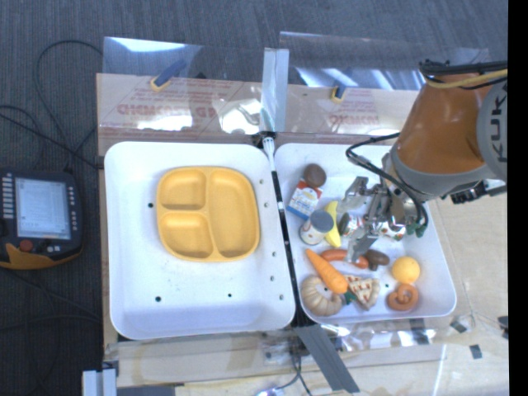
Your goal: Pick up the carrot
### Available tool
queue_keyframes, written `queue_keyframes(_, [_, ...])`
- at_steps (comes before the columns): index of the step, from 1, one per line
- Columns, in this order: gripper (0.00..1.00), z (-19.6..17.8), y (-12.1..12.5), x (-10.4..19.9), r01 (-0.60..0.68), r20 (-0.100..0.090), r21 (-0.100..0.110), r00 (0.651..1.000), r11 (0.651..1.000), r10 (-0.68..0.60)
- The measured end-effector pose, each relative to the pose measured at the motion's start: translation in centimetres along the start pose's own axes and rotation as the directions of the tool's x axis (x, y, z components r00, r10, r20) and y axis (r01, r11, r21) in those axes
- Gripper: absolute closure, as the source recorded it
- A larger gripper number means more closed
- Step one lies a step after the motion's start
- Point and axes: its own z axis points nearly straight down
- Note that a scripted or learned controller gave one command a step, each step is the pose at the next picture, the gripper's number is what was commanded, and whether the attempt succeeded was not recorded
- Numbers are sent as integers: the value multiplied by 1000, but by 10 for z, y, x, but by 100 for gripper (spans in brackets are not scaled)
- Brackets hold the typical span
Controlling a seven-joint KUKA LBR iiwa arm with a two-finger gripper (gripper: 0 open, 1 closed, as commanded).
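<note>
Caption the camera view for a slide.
Gripper hovers over the toy food in the right bin, near the carrot; yellow divided plate in the left bin.

Light: bright, even, from overhead.
Glare: strong on the clear plastic sheets behind the bins.
Shadows: soft, faint.
Focus: slightly soft throughout.

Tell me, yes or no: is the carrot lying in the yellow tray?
No. The carrot lies in the right bin among other toy food, while the yellow tray sits in the left bin.
</note>
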Motion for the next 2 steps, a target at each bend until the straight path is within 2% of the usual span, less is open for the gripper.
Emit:
queue_keyframes(1, [0, 88, -4, 52, 65, 18, 4, 998, 998, -65])
queue_keyframes(2, [0, 96, -1, 46, 590, 31, 19, 806, 807, -591])
